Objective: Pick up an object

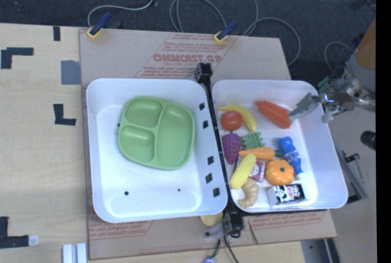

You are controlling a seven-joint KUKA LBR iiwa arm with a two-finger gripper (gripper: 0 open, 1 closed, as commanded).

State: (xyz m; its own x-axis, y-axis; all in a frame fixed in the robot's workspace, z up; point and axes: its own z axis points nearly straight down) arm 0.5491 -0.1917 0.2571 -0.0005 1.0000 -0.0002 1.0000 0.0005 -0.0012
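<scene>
My claw [319, 104] hangs over the right bin's [327, 158] far right edge — whether it is clenched or released I cannot tell. Nothing sits in it. The nearest toy is the red pepper [273, 112], just beside it; banana [241, 115], tomato [231, 122], corn [243, 170] and pumpkin [280, 172] lie further in — the green plate [156, 132] rests in the left bin [101, 151]

Even, diffuse overhead light is seen, with soft shadows inside the two shallow white plastic bins [98, 133]; fine detail is slightly blurred.
</scene>
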